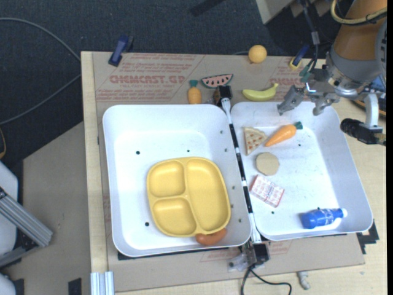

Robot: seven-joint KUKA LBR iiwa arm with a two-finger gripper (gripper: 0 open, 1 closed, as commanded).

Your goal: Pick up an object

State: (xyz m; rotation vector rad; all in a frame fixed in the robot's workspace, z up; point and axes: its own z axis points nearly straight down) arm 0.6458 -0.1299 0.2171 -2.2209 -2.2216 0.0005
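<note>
My gripper (pixel 304 104) hangs over the far edge of the right bin (pixel 344 165), fingers spread apart with nothing between them. Just below it lies an orange carrot (pixel 282 134). Beside the carrot sits a waffle-patterned wedge (pixel 253 139). Nearer the front are a tan round cookie (pixel 267 163), a pink-and-white packet (pixel 267 192) and a blue bottle (pixel 320 217). The left bin (pixel 123 134) holds a yellow divided plate (pixel 186 196) with an orange-red sausage (pixel 210 237) at its front rim.
Behind the bins on the cardboard lie a banana (pixel 260 93), a watermelon slice (pixel 217 80), a small orange fruit (pixel 194 94), an orange ball (pixel 258 54) and a blue clip (pixel 120 50). The arm (pixel 359 35) rises at the far right.
</note>
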